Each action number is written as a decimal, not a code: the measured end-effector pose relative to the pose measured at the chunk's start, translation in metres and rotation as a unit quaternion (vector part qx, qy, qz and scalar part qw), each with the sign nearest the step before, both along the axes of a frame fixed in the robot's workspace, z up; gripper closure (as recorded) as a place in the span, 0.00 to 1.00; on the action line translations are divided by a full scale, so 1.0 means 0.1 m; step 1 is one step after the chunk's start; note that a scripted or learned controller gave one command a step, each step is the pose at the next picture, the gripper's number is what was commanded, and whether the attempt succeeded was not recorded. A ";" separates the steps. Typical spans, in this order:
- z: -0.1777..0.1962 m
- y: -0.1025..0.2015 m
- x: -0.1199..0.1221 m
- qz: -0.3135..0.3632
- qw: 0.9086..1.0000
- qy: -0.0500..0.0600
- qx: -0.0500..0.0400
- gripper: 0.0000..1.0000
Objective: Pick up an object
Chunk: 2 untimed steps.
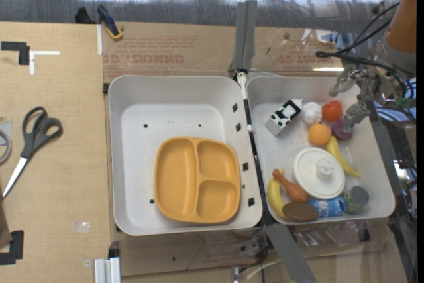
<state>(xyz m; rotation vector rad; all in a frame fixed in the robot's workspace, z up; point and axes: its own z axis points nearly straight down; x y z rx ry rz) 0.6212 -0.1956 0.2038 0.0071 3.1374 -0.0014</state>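
Seeing the gripper (pixel 353 113) hanging low over the far right part of the right bin (pixel 384 162), its tip just beside a small purple piece (pixel 342 130) and a red tomato-like ball (pixel 332 110); not being able to tell how far the claw is open, nor finding anything visibly caught in it. Noting the purple piece as dark, rounded and half hidden by the metal, lying close to the bin's right wall, with a smooth orange fruit (pixel 319 134) just to its left. Finding a white lump (pixel 311 113) and a black-and-white patched box (pixel 283 117) further left along the far side. Seeing, nearer the camera, a round white lid (pixel 319 172) with a knob, a yellow banana (pixel 343 157) touching its right edge, a brown drumstick (pixel 290 185), a dark brown oval (pixel 300 211), a blue packet (pixel 329 207) and a grey disc (pixel 358 195). Spotting a yellow divided plate (pixel 197 179) lying flat in the left bin (pixel 126 142).
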 end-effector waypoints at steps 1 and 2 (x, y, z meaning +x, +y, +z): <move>-1.09 -0.24 -0.57 -0.072 0.997 -0.001 0.001 0.00; -1.09 0.09 -0.71 -0.147 0.989 -0.002 0.000 0.00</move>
